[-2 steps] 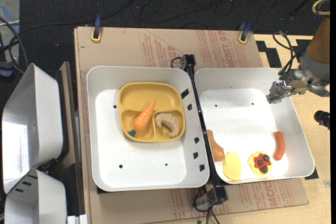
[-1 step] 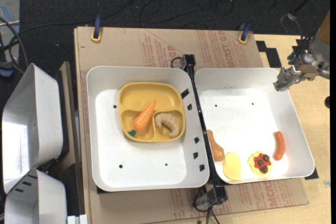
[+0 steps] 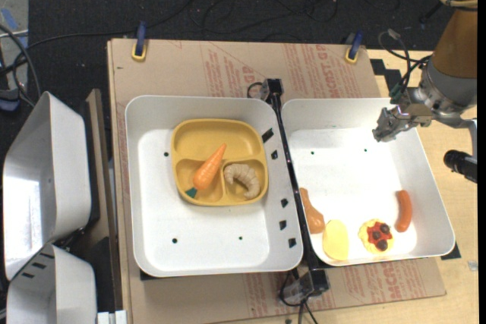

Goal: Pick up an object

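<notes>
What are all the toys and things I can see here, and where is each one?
Bins: two, white, side by side on the bench.
Divided plate: one, yellow, in the left bin.
Carrot: one, orange, in the plate's lower-left compartment.
Shrimp: one, pale tan, in the plate's lower-right compartment.
Chicken drumstick: one, orange-brown, right bin, against its left wall.
Yellow piece: one, pale yellow, right bin, near front edge; type unclear.
Mini pizza: one, yellow and red, beside the yellow piece.
Sausage: one, orange-red, right bin, right side.
Clamps: two, yellow, on the board's far edge.
Gripper: one, grey, above the right bin's far right corner.
</notes>
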Controlling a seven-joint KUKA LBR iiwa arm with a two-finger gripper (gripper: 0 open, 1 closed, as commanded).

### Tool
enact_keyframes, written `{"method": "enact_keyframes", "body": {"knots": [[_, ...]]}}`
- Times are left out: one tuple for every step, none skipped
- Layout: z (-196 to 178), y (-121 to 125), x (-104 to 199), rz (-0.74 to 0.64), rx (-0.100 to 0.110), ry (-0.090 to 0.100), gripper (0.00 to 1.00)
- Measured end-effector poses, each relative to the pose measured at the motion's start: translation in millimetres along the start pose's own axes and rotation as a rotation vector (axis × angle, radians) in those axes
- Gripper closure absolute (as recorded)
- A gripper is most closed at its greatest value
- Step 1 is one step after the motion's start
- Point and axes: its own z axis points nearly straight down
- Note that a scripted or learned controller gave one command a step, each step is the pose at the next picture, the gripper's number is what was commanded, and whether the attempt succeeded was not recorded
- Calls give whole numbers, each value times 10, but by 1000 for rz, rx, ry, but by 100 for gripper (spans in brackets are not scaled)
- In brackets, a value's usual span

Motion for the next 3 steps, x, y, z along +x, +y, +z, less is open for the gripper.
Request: {"method": "enact_keyframes", "body": {"knots": [[-79,-99,505,-1,-1,1,100],[-147,-158,989,-1,-1,1,100],[-200,-142,1538,-3,-2,0,100]]}}
